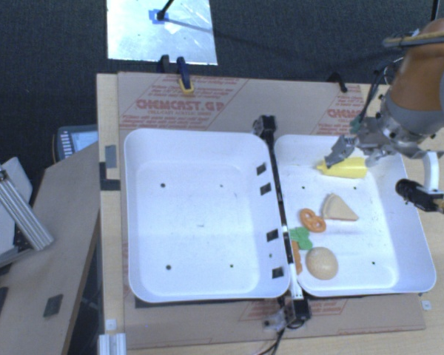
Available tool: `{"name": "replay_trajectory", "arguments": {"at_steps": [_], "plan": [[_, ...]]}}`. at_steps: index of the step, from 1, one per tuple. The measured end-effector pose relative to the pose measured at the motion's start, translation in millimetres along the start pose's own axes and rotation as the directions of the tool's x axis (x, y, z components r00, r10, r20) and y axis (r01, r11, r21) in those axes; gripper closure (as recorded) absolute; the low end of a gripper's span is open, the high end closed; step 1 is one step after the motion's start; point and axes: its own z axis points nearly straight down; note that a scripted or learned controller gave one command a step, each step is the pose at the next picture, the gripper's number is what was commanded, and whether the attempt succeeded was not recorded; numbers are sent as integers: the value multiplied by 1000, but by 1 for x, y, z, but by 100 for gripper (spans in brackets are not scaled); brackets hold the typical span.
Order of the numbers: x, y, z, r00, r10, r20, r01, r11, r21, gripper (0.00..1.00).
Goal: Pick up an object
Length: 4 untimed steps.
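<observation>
My gripper [353,154] hangs over the far end of the right bin [407,235], its two fingers spread and open. Right under it, partly covered by the fingertips, a yellow block [345,170] lies on the bin floor. Nothing is lifted between the fingers. Nearer the front of the same bin lie a beige wedge [341,208], an orange pretzel-shaped piece [311,220], a green piece [301,237], a round beige ball [322,262] and a small orange piece [297,259] by the divider.
The left bin [200,213] stands beside the right one, joined along a black clipped divider [275,198]. Both rest on a cardboard sheet [207,98]. A black fitting [418,193] on the arm overhangs the right bin's right rim.
</observation>
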Motion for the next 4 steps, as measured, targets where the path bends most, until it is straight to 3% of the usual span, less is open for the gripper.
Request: {"name": "replay_trajectory", "arguments": {"at_steps": [1, 2, 3, 4], "plan": [[-55, -53, -38, 1000, 8, 2, -8, 1000, -1, 0], [-51, -50, -47, 1000, -1, 1, 1, 1000, -4, 100], [24, -84, -132, 1000, -8, -1, 8, 1000, -8, 100], [22, -82, -302, 1000, -3, 3, 3, 1000, -21, 100]]}}
